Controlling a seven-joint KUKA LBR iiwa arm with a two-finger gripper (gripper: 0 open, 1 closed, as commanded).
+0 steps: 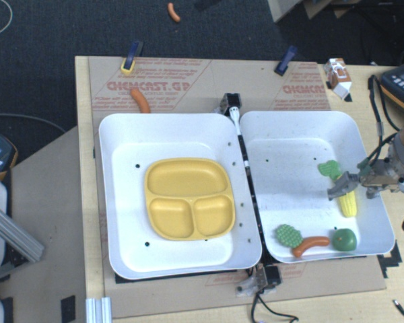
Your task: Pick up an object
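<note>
The yellow corn cob is lying in the right bin, close to its right wall, with a small green leafy piece just above it. The gripper is reaching in from the right edge and hanging right over the top end of the corn, its grey metal parts pointing left; from here I cannot tell whether its fingers are apart or together, or whether they are touching the cob. Along the near wall of the same bin, a green round toy is sitting beside an orange sausage, and a bumpy green vegetable is resting just to the sausage's left. The left bin is carrying a yellow divided plate with one long compartment at the back and two smaller ones in front. Both bins are sitting side by side on a cardboard-covered surface, where another orange sausage is lying just behind the left bin. A third orange piece is lying on the dark floor beyond.
</note>
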